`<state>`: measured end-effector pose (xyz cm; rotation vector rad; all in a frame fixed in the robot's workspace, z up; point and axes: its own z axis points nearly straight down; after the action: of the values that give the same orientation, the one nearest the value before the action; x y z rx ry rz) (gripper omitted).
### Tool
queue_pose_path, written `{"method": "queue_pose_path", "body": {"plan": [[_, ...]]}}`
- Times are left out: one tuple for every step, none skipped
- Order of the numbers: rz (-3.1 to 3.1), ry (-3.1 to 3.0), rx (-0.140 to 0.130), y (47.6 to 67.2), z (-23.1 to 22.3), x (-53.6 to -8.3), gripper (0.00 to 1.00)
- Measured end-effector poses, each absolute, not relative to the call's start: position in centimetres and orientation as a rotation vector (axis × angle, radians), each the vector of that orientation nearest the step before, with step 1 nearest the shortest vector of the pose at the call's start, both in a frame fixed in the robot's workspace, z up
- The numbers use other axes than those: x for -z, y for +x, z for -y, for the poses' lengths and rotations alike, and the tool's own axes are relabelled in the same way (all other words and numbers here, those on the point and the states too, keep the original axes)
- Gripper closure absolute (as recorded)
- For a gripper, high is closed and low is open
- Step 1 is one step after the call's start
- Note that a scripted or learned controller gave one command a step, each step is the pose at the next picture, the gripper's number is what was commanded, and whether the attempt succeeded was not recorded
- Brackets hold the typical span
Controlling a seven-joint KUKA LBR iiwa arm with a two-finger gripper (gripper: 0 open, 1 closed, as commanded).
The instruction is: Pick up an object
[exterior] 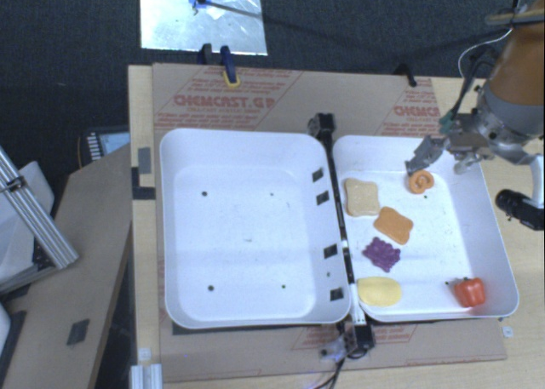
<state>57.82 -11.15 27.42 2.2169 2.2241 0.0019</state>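
Note:
The right bin (498, 247) holds several toy foods. An orange swirl-shaped piece (420, 181) lies near its back. A tan bread slice (361, 197), an orange chunk (393, 225) and a purple grape bunch (381, 253) run down the left side. A yellow lemon (379, 291) and a red pepper (469, 291) lie at the front. My gripper (444, 159) hangs over the back of the right bin, open, with nothing between its fingers. Its left finger (422, 156) is just above and behind the orange swirl.
The left bin (174, 208) sits beside the right one, joined by a black-clipped divider (336, 208). A brown cardboard sheet (255, 94) lies under both. The grey arm with its orange band (515, 81) comes in at the right, with cables above.

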Motion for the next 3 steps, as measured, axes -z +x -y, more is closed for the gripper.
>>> {"method": "queue_pose_path", "body": {"plan": [[-2.216,2.201,-0.019,61.4,9.9,-54.6,0.0],[-2.226,2.206,-0.007,61.4,9.9,-54.7,1.0],[-2.23,2.213,-0.003,60.7,3.8,-53.4,1.0]]}}
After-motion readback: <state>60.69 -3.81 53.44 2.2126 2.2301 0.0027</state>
